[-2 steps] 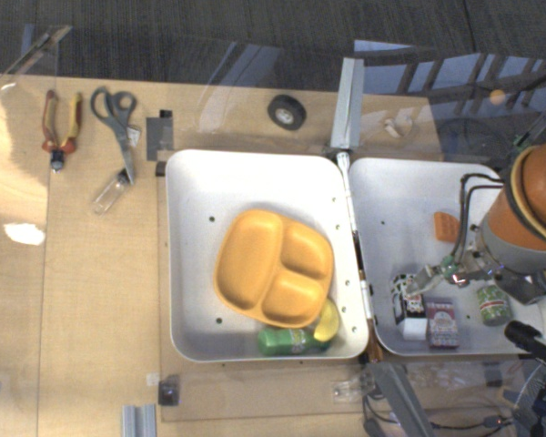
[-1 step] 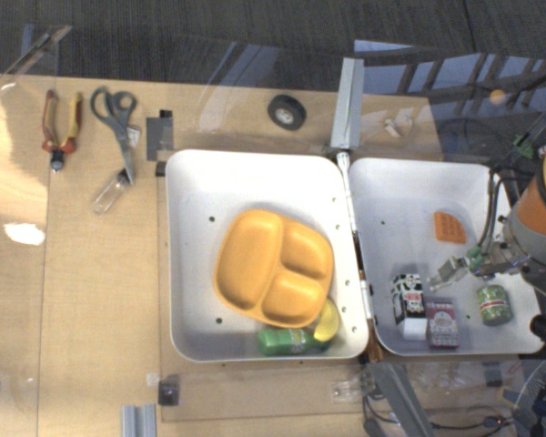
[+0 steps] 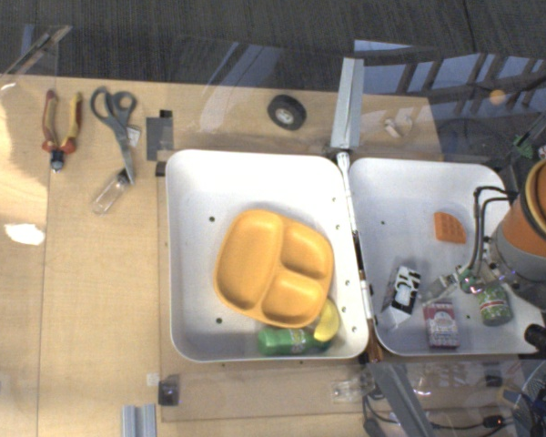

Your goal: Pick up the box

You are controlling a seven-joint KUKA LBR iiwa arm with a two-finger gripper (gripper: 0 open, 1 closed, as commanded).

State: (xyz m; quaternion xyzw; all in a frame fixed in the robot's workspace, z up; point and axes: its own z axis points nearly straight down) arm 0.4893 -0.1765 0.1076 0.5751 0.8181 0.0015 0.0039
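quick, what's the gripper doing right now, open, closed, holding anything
Gripper: cannot be told; it sits low in the right bin, among the small items, beside the box.

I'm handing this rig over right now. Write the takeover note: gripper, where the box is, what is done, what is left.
Gripper: low over the right bin, near its front right; finger state unclear, nothing visibly held.
Box: small, lying flat on the right bin's floor near the front edge, just left of the gripper. A green can stands beside it.
Left bin: yellow tray.
Done: nothing; box not lifted.
Left: grasp the box and lift it.
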